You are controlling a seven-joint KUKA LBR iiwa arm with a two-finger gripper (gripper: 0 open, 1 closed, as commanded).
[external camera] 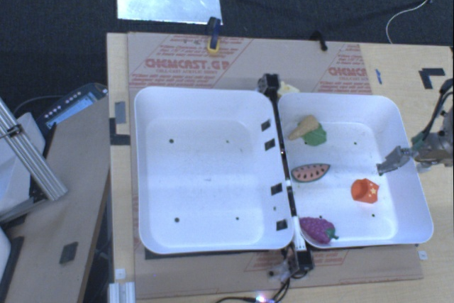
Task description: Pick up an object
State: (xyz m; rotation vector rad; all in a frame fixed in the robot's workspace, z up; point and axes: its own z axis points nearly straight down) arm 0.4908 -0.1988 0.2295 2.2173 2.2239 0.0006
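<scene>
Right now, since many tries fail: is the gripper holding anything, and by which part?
Nothing is held. The gripper hangs over the right bin with nothing between its fingers; the orange toy lies apart, just below it.

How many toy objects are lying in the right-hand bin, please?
4: a yellow and green piece at the back, a watermelon slice mid-bin, an orange piece near the gripper, purple grapes front.

Two bins sit side by side on the worktop (177, 53), the left bin (206, 167) touching the right bin (397, 152). In the right bin, a watermelon slice (311, 172) lies near the middle; a cheese wedge (304, 127) at 12 o'clock touches a leafy piece (314, 135); a strawberry (364, 191) at 4 o'clock; grapes (317, 228) at 6. The gripper (391, 161) is at 3 o'clock.
</scene>
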